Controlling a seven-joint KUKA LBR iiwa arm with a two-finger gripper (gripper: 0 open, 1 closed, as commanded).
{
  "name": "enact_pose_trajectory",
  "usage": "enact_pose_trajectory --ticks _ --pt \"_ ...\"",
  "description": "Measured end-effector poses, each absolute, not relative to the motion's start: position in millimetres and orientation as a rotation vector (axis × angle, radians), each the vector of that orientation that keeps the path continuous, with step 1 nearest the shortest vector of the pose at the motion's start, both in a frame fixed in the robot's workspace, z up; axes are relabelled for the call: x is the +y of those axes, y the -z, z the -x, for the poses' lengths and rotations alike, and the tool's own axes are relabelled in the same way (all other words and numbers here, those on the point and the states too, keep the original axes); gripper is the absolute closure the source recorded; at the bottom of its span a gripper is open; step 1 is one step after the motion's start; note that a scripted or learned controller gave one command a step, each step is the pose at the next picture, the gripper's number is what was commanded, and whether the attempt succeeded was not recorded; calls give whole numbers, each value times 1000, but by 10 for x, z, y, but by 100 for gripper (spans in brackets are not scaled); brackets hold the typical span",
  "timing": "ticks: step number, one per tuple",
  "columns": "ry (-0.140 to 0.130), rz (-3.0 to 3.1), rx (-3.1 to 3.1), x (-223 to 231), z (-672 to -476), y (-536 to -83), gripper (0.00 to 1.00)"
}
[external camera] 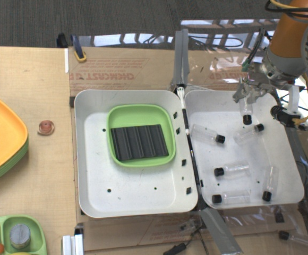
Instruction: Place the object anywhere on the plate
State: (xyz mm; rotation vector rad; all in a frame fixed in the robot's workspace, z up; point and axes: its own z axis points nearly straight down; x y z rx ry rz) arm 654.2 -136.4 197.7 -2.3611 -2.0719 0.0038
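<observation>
The gripper (248,101) hangs over the back of the right bin (281,195) with its fingers closed on a clear plastic vial (246,112), a slim see-through tube ending in a black cap. The vial hangs upright between the fingers, its long axis vertical and the black cap pointing down toward the bin floor. It is well apart from the green plate (117,118), which sits in the left bin (90,190) with a dark ribbed mat (139,142) lying on it.

Bench (32,78) bears two white bins (90,185), seemingly cardboard-lined.
</observation>
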Motion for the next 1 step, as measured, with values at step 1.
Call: enact_pose_trajectory --ticks 1 --pt "-4 2241 -2199 -1198 -6116 -1742 100"
